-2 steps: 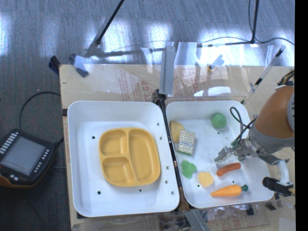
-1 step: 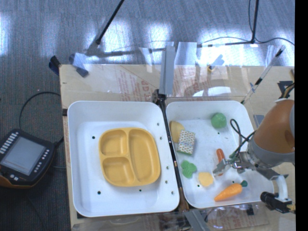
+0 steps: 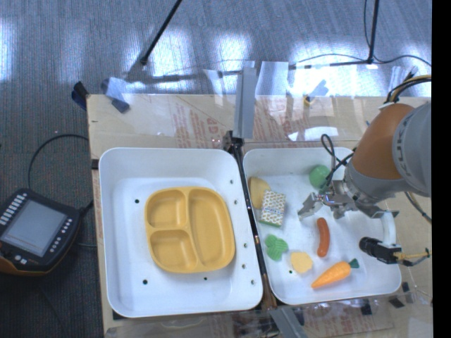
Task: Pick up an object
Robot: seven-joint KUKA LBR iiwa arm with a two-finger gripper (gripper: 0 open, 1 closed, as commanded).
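Hovering low in the right bin (image 3: 366,287), the end effector (image 3: 320,204) has its fingers spread apart and grips nothing. Just below it lies a red sausage (image 3: 323,236). Best centre over its long axis, straddle its width, then descend.
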